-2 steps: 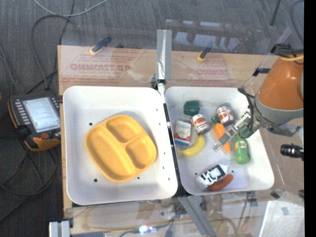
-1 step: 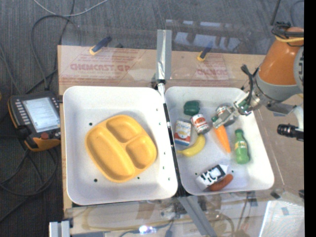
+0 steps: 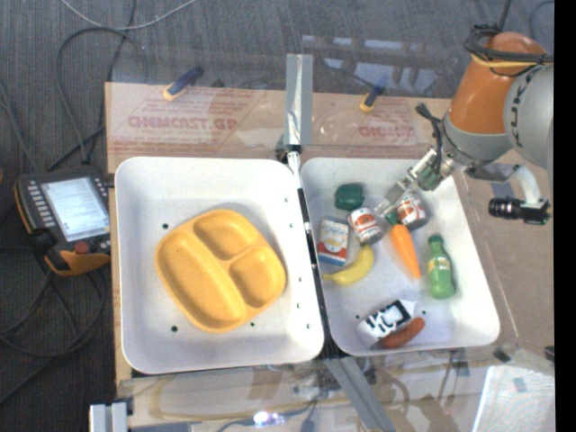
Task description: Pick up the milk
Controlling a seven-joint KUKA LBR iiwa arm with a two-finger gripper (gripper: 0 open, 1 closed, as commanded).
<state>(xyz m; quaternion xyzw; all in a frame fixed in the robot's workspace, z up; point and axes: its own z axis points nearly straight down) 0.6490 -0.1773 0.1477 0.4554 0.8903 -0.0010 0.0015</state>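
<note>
Lying left of jaws point(image 3: 389, 207), milk point(image 3: 333, 241) near bin divider; jaws' spread unclear.

Milk carton point(image 3: 334, 240): small, white, with a blue and red label on the upward face and a red band along the lower end. Lying flat on the floor of the right bin point(image 3: 468, 241), close to that bin's left wall. Long axis running roughly up and down the view, slightly tilted. Touching or nearly touching the yellow banana point(image 3: 353, 268) at its lower right; just left of a small can point(image 3: 365, 224).
</note>
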